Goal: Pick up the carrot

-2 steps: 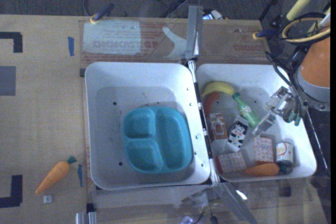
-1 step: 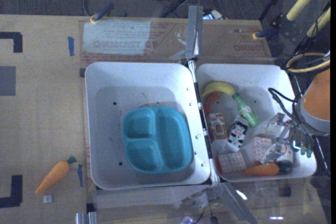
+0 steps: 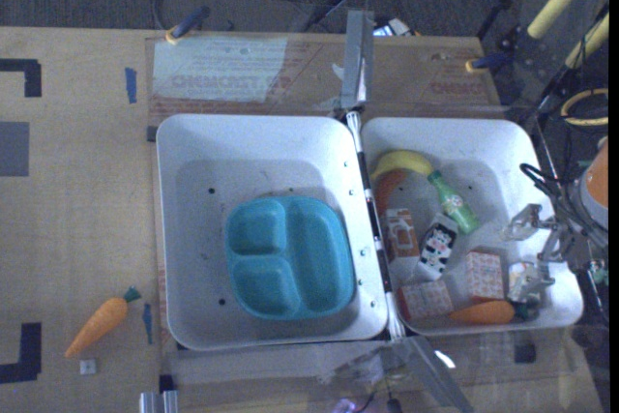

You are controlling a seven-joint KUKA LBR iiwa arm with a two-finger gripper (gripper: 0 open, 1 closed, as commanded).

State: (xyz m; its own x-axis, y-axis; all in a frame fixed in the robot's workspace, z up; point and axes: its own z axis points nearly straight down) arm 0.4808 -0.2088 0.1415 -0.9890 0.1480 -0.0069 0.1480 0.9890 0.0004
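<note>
The gripper hangs over the right bin's right side; whether it is gripping anything cannot be told. One carrot lies on the worktop; another lies in that bin.

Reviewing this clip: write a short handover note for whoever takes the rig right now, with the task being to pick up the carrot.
Gripper: over the right bin's right side, nothing visibly between its fingers; open or shut is unclear.
Carrots: two carrot-like items. One lies on the bench outside the bins, left of the left bin, at. An orange one lies at the right bin's near edge, by the gripper.
Done: no carrot lifted.
Left: grasp and lift a carrot; the one in the right bin looks nearest.
</note>
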